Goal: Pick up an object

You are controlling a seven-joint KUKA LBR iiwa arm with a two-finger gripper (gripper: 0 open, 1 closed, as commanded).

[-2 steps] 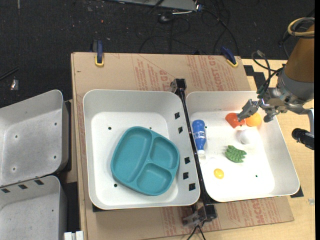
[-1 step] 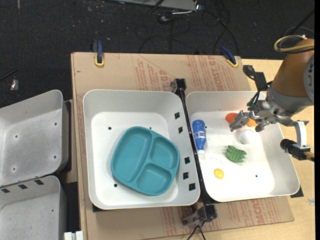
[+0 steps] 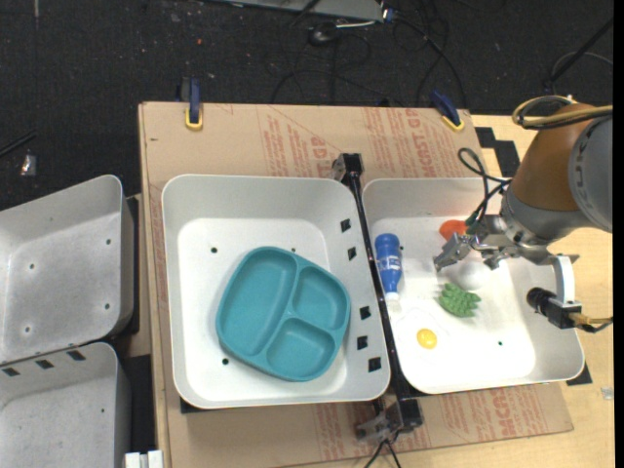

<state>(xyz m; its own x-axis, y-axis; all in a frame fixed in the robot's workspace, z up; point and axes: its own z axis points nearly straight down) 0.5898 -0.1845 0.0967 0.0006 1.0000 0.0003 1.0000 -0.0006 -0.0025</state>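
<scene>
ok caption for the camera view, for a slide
Claw hovering in the right bin above a green toy, near a blue bottle; teal tray in the left bin.

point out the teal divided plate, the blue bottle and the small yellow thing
teal divided plate point(image 3: 283, 312), camera view, on the ridge between its compartments
blue bottle point(image 3: 388, 259), camera view, middle of its body
small yellow thing point(image 3: 426, 338), camera view, its centre

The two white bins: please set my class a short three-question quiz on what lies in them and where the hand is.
1. True or false: the teal divided tray lies in the right bin.
2. Which object lies beside the centre divider? A. blue bottle B. green toy C. small yellow object
3. Over which bin is the hand?

Key: 1 false, it lies in the left bin; 2 A; 3 the right bin.
</scene>
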